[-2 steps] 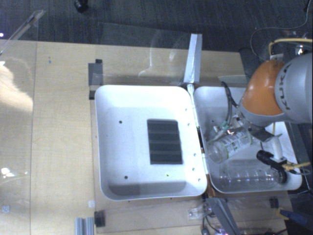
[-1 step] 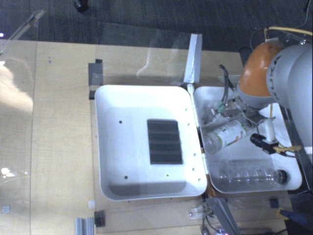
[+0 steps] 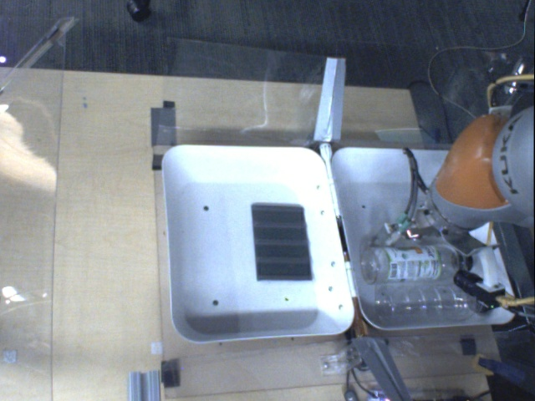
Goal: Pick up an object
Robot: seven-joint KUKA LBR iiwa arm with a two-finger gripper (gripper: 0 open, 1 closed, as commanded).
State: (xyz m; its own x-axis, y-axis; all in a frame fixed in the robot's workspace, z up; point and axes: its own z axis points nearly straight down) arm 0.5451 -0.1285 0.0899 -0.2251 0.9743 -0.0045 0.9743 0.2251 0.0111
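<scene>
Nearest the front edge of my right bin [image 3: 368,182] lies a clear plastic bottle [image 3: 407,266] on its side, its cap end pointing left toward the wall shared with the other bin, a pale printed label wrapped round its middle. My hand [image 3: 411,230] sits just behind the bottle, right over its far flank and close enough that I cannot say whether it touches; from this angle I cannot tell how wide it is set, and nothing shows as gripped. Behind the hand my grey wrist and the orange band [image 3: 472,170] rise toward the right. To the left, the left bin [image 3: 201,182] holds a dark ribbed rectangular pad [image 3: 282,241] lying flat near its centre. Both bins rest on the wooden counter [image 3: 100,224].
</scene>
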